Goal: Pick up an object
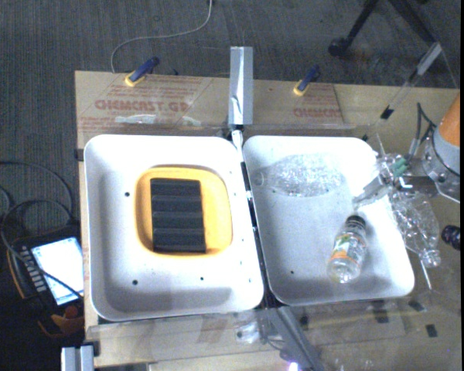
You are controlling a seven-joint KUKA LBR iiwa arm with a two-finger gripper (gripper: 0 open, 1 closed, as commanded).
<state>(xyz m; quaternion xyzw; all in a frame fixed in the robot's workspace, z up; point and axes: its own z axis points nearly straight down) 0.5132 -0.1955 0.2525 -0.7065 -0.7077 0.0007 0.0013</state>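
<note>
The right bin point(294, 230) holds a clear plastic bottle point(348, 250) with a dark cap, lying on its side near the front right. A crumpled clear plastic piece point(305, 175) rests toward that bin's back. A yellow block with a black ridged top point(182, 211) sits in the middle of the left bin point(112, 230). My gripper point(383, 180) hovers at the right bin's right rim, above and to the right of the bottle. More crinkled clear plastic point(414, 222) lies just below the gripper, across the rim; I cannot tell whether it is held.
The arm's orange band point(458, 126) shows at the right edge. A metal post point(240, 87) stands behind the wall between the bins. Two blue-and-yellow clamps point(141, 70) point(307, 79) sit on the cardboard at the back. A tablet point(54, 265) lies on the floor at left.
</note>
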